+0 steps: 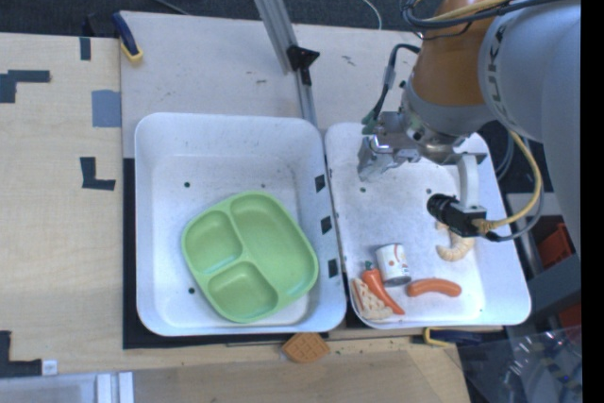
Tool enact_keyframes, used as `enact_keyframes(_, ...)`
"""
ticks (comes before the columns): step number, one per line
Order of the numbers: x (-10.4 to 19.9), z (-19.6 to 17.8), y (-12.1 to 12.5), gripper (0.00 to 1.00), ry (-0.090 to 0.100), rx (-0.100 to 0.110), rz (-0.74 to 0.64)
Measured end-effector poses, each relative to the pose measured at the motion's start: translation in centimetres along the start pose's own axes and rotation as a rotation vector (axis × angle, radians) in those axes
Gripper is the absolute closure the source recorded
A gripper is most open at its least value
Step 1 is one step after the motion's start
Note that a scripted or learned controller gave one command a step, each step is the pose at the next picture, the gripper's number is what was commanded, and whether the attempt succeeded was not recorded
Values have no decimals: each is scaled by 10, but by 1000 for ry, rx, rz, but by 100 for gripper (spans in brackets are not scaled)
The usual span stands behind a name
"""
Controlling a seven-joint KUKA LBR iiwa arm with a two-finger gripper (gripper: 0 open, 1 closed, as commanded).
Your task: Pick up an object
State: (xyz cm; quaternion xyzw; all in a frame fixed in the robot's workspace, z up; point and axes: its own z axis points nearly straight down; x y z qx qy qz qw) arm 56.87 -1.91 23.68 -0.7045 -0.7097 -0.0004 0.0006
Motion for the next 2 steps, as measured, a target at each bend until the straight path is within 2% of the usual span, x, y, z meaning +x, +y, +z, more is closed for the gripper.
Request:
enact_keyframes(1,51,-5,23,100,0,0,0)
enact_keyframes(2,97,-1,28,100,0,2,1)
